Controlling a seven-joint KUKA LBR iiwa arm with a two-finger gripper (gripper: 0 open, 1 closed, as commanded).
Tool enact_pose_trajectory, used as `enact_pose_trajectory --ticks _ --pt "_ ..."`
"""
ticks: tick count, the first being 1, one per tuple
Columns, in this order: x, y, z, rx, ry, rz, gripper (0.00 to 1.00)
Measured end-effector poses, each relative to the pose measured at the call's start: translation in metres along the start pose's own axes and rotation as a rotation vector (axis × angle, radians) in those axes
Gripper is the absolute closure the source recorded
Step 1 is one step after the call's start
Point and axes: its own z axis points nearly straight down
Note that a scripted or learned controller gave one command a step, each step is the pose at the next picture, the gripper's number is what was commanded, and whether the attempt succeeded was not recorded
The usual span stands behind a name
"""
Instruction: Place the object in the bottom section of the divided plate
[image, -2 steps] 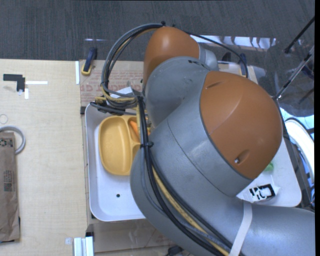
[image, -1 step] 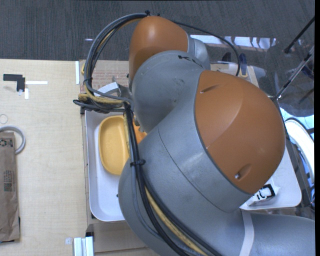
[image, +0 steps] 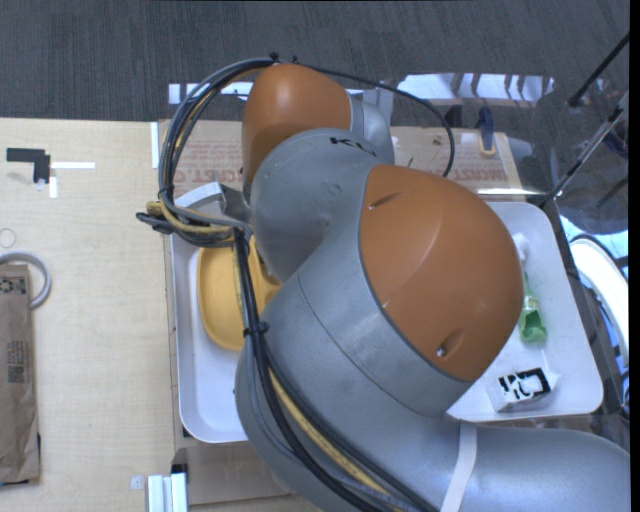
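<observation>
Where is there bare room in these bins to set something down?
Bare floor shows in the left bin, below the yellow plate toward its near corner. In the right bin, a bare strip runs along the right wall beside the green object and the black-and-white tag. The arm crowds the middle.

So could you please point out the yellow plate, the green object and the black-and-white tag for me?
yellow plate (image: 222, 300), camera view, its exposed left rim.
green object (image: 532, 322), camera view, its lower end.
black-and-white tag (image: 524, 386), camera view, its middle.
</observation>
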Motion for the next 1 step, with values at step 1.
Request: enact_pose_trajectory --ticks 1 --pt "0.0002 -0.0023 0.0000 -0.004 0.000 0.015 1.00"
